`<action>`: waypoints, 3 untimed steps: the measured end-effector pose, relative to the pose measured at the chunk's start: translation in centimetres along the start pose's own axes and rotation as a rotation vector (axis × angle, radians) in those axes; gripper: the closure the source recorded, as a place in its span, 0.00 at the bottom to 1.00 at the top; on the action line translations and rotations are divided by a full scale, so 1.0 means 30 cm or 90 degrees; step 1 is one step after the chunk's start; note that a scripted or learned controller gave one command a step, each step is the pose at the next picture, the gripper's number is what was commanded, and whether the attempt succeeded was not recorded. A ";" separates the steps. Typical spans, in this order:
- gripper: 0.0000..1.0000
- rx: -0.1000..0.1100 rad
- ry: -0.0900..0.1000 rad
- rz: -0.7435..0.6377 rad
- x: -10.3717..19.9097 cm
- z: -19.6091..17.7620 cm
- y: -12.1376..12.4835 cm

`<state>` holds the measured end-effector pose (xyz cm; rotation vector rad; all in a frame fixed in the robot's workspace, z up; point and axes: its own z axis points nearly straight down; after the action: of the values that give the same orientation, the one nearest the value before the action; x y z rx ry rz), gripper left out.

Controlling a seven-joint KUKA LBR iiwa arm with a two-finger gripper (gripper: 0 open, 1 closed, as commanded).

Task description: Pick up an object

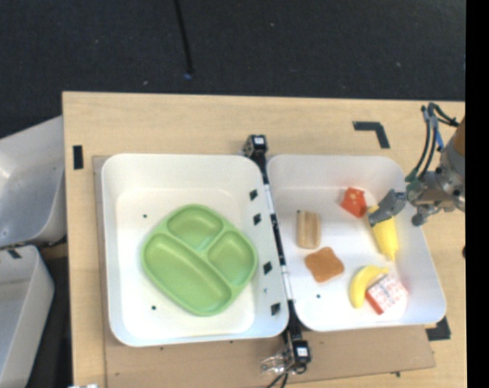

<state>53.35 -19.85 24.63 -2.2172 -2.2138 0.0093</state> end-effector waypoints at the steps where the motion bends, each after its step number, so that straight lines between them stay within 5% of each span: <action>1: 0.00 -0.007 -0.002 -0.002 0.001 -0.020 0.008; 3: 0.00 -0.004 -0.002 0.000 -0.006 0.283 -0.020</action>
<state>52.68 -20.03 16.15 -2.2215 -2.2187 0.0051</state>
